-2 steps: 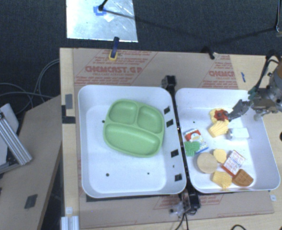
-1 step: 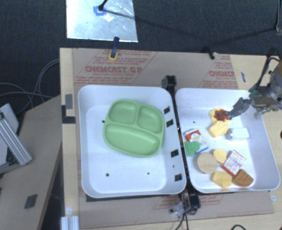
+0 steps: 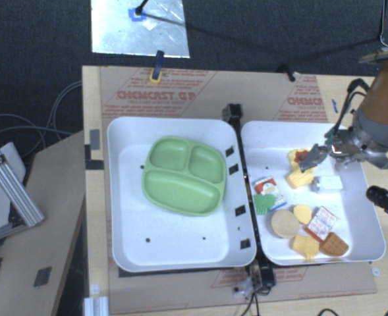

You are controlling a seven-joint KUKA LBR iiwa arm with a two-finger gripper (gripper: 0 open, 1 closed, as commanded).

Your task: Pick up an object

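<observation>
Right of centre in the frame, the right-hand shallow white bin [image 3: 365,206] holds a scatter of small toy food pieces. A yellow corn-like piece [image 3: 301,178] lies in its upper middle, with a small red piece [image 3: 302,155] just above it. The dark pincer [image 3: 317,154] sits just beside these two, at the end of the grey arm [image 3: 378,120] reaching in from the right edge; I cannot tell how far it is parted or whether anything is caught in it. A small white block [image 3: 327,184] lies just right of the yellow piece.

Lower in the same bin, a red-and-white packet [image 3: 266,187] rests above a green ridged piece [image 3: 264,204] near the bin's left wall. Below them sit a round tan disc [image 3: 285,224], a small yellow oval piece [image 3: 302,212], a red-and-white patterned wrapper [image 3: 321,222], a yellow waffle-like square [image 3: 305,245] and a brown waffle-like piece [image 3: 334,245], all close together along the bottom.

The left-hand shallow white bin [image 3: 124,242], in the middle of the frame, carries a pale green divided plastic plate [image 3: 184,176] with three compartments. Both bins rest on a brown cardboard sheet printed with red lettering [image 3: 155,95] on the tabletop. A shiny silver square sheet [image 3: 139,18] lies at the upper left
</observation>
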